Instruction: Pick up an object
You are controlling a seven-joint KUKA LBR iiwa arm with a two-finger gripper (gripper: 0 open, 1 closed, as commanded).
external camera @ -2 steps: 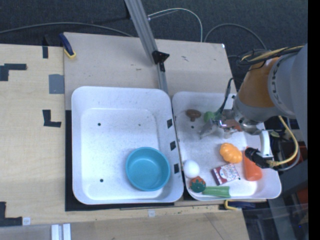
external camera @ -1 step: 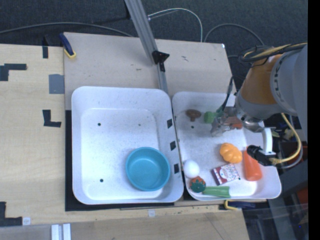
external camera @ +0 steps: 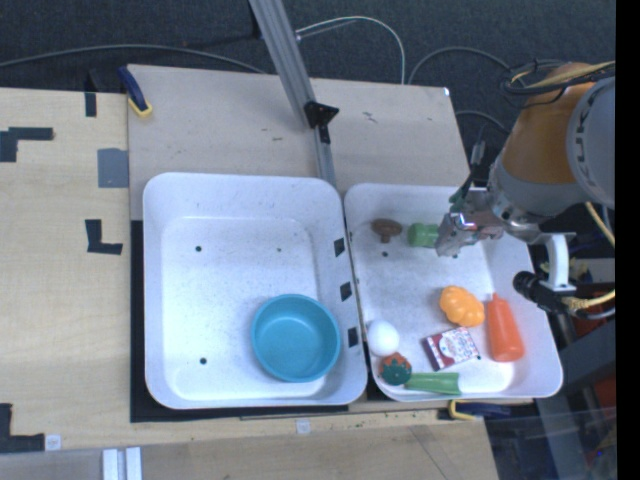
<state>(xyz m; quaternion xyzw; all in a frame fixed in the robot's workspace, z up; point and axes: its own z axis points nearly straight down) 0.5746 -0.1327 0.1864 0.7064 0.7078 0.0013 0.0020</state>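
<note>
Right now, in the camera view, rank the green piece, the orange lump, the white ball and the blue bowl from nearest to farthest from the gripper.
1. Green piece, right beside the gripper.
2. Orange lump, middle of the right bin.
3. White ball, right bin's left edge.
4. Blue bowl, left bin.

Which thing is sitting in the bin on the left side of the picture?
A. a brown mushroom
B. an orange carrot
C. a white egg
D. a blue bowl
D. The blue bowl rests in the left bin, near its front right corner, while the egg, the orange carrot-like piece and the brown mushroom all lie in the right bin.
</note>
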